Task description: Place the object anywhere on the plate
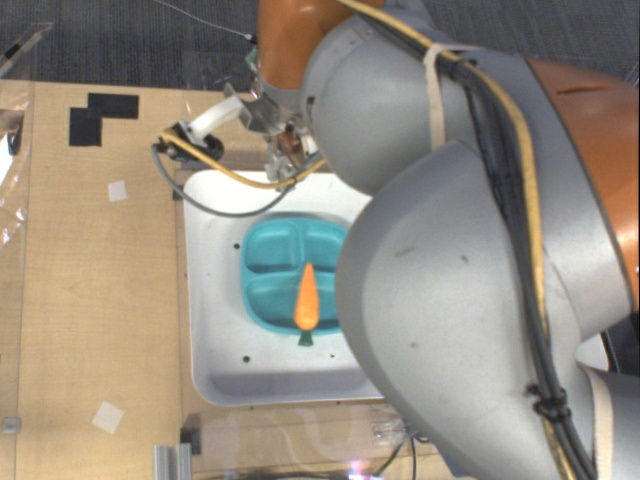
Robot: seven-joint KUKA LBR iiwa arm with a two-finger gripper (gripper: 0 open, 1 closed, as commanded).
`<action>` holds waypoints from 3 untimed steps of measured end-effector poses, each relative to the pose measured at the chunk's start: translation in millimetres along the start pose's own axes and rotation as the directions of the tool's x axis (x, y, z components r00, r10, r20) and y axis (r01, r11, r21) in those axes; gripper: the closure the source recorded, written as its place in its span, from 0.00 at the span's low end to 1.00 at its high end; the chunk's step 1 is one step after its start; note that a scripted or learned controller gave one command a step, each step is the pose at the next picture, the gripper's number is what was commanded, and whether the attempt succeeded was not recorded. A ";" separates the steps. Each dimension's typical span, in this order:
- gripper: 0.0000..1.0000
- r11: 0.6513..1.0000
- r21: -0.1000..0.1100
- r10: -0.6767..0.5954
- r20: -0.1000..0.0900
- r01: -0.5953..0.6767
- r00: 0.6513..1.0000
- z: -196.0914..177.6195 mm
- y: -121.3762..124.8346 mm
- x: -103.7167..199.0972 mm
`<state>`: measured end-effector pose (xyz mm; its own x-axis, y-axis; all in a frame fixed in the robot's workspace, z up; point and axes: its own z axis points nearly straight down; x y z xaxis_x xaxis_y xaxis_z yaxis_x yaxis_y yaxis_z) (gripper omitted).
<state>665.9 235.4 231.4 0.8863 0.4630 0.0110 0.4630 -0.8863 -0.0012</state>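
A teal plate (pixel 275 268) with divided compartments lies in the white bin (pixel 215 298). An orange toy carrot (pixel 307 298) lies on the plate along its middle ridge, with its green end at the near rim. My gripper (pixel 288 156) hangs above the bin's far edge, well apart from the carrot and up-view of the plate. The arm's grey body hides the right part of the plate.
The big grey arm link (pixel 450 298) covers the right side of the bin and everything beyond it. A yellow and black cable loop (pixel 205 163) hangs by the bin's far left corner. Bare wooden bench (pixel 90 298) lies to the left, with a black marker (pixel 100 116).
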 end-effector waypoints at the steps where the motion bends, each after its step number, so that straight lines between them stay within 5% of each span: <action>1: 1.00 1.000 0.001 0.028 0.015 -0.028 0.999 75.9 -1.1 -6.9; 2: 1.00 0.997 0.001 0.079 0.012 -0.079 0.997 114.6 -3.0 -10.6; 3: 1.00 0.962 0.000 0.275 -0.003 -0.275 0.962 28.3 -3.6 -7.1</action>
<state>658.2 235.5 203.1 0.9793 0.2018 0.0130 0.2019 -0.9794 -0.0040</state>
